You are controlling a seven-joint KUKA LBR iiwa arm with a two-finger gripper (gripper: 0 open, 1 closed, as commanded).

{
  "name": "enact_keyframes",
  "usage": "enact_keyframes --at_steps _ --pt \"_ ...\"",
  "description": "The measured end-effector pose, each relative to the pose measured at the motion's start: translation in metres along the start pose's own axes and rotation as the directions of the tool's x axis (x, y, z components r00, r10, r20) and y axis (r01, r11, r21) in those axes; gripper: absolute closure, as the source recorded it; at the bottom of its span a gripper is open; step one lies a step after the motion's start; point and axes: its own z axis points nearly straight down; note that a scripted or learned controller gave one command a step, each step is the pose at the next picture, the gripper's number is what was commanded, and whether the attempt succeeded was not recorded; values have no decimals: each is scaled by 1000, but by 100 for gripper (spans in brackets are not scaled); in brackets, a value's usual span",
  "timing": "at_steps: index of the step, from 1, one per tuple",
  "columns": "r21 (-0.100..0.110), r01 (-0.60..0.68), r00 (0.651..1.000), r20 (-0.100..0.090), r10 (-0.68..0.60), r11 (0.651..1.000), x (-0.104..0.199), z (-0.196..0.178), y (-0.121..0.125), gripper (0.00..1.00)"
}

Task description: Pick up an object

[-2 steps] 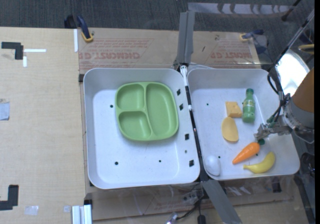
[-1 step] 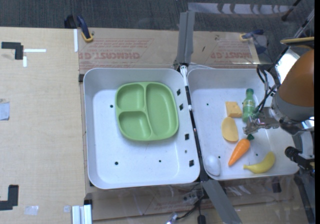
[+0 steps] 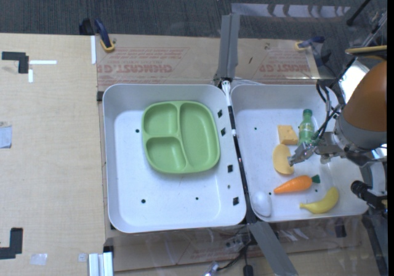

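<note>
A: Biggest first. What was in the frame?

B: Two white bins mid-frame. Left bin (image 3: 123,207) had a green divided plate (image 3: 181,137), 3 sections, upper-center of it. Right bin (image 3: 258,114) had the small stuff. Arm (image 3: 369,105) came in from the right edge.

A: Gripper?

B: Gripper (image 3: 300,154) sat low over the right bin, tips just beside a pale yellow piece (image 3: 282,160). Fingers looked nearly closed, w/ nothing visible between them. Contact w/ that piece: couldn't tell.

A: Other objs?

B: Carrot (image 3: 294,185) just below the gripper, long axis approx. left-right, tip pointing left, green end right. Banana (image 3: 321,201) lower right, ends curving up. Green bottle (image 3: 306,126) above the gripper, orange-yellow block (image 3: 287,134) touching its left side. White egg (image 3: 262,202) in the bin's lower-left corner.
</note>
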Motion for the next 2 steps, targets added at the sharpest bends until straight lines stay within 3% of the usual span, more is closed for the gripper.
enact_keyframes --at_steps 1,2 --pt "0 189 982 1 -189 982 29 20 65 0" --pt "0 190 982 2 -190 982 28 11 66 100"
